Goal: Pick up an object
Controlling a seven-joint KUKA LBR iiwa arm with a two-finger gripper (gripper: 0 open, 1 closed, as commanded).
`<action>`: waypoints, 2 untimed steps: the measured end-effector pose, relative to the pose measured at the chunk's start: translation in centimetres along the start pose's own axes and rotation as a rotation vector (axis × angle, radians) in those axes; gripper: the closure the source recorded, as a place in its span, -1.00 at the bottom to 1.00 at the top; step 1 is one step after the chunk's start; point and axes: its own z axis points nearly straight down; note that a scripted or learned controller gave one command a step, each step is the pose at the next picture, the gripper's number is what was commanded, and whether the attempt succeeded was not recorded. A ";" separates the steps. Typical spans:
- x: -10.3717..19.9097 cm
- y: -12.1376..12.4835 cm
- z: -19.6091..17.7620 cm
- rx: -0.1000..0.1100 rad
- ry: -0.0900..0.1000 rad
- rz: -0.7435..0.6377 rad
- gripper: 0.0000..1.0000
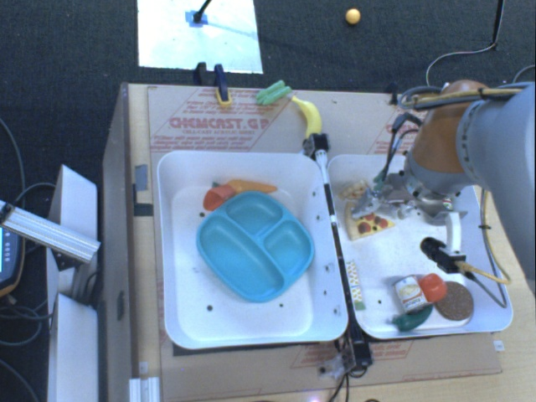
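Near right bin's (502, 308) upper left corner: pizza slice toy (369, 223), flat on floor, just below end effector (387, 198). End effector opening: cannot tell, nothing seen held. Can (408, 292), orange piece (433, 286), brown disc (456, 301) at lower right. Left bin (180, 216): blue divided plate (254, 245), carrot (249, 187) beside it.

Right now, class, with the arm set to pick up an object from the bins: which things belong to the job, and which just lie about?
Job:
- tool, low in the right bin
- pizza slice
- can
- brown disc
- blue tray
- carrot

Lying about:
- banana on the board behind the bins
- small ball on the floor
- white sheet
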 end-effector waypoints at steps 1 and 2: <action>-1.3 5.8 0.2 0.003 -0.001 0.001 -1.00; -5.0 5.7 -8.7 0.005 -0.002 0.003 -1.00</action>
